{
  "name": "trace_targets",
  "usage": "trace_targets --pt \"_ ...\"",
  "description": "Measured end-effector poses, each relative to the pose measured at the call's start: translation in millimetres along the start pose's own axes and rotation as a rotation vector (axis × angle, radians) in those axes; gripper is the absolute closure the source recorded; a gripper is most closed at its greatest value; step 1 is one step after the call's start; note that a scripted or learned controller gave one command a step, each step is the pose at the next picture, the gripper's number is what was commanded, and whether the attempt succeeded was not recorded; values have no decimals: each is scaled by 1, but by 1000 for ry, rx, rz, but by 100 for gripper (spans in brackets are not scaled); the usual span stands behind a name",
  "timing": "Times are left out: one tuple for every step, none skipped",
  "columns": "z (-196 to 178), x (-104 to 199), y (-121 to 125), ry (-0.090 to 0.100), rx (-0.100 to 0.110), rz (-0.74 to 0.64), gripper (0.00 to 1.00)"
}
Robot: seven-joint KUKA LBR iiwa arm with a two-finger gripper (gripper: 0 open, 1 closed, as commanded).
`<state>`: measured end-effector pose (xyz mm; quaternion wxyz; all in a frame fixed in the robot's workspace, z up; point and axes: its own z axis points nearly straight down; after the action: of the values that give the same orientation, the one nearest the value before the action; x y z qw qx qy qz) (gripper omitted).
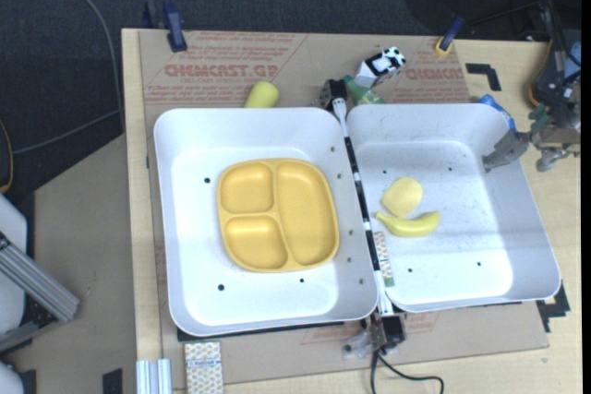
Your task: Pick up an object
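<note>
Left bin (185,291), nearest to camera, has yellow divided plate (277,214) in its middle. Right bin (517,263) has a yellow banana (411,223) w/ a round yellow fruit (403,196) touching it, both near the bin's left wall. Gripper (528,149) is at right bin's upper right rim, well apart from the fruits, nothing in it; how far open, cannot tell.

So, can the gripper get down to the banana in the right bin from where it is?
Probably yes. The gripper sits at the right bin's far right rim, and the banana lies in the open, touching only a yellow round piece on its far side.
</note>
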<state>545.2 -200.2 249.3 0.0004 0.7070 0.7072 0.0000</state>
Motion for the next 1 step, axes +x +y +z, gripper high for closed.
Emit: trace_targets --pt "84 64 22 2 2 -1 0"
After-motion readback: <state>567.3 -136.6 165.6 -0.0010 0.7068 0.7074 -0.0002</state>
